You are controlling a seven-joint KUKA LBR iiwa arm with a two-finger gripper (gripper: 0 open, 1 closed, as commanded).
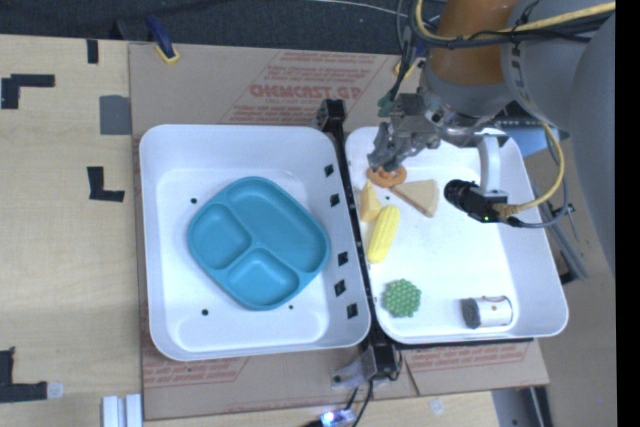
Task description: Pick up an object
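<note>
The robot's hand (385,160) hangs over a small round orange toy (386,177) at eleven o'clock in the right white bin (530,305); how its grip stands, I cannot tell. Crowded by the pale wedge (420,196) and yellow corn cob (382,233), the toy could slip sideways.

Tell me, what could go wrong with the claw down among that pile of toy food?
The gripper sits right over a small orange piece that is crowded by the corn cob and a pale wedge. It might nudge those neighbours instead of gripping, or catch two at once. The pile also lies beside the bin's dividing wall, so the piece could be pushed against it.
</note>
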